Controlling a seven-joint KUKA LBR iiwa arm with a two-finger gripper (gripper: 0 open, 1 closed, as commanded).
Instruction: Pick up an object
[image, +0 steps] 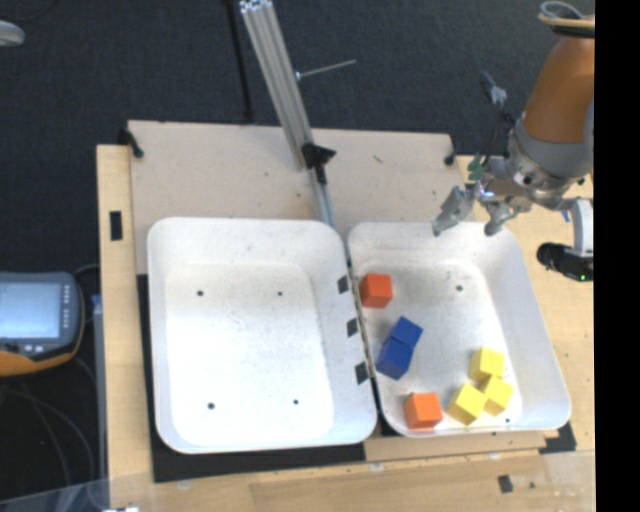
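Gripper (470, 218) sits over the far edge of the right bin (520, 290), fingers spread apart, nothing between them. Left finger (450, 213) and right finger (497, 220) both point down toward the bin's back rim. Grey wrist and orange band (558, 85) rise up to the right of it.

Right bin contents, all well apart from the gripper:
- orange cube (376, 290) near the bin's left wall, closest to the gripper
- blue block (399, 347) just in front of it, mid-left, looks like two blue pieces touching
- second orange cube (422, 409) at the near edge
- yellow cluster (481, 387) in the near-right corner, three yellow pieces touching each other, just beside the second orange cube

Left bin (250, 330) is alongside, rims touching in the middle. An aluminium rail (285, 90) runs slantwise from the top down to the gap between the bins. Small screen device (38, 310) off the bench at far left.
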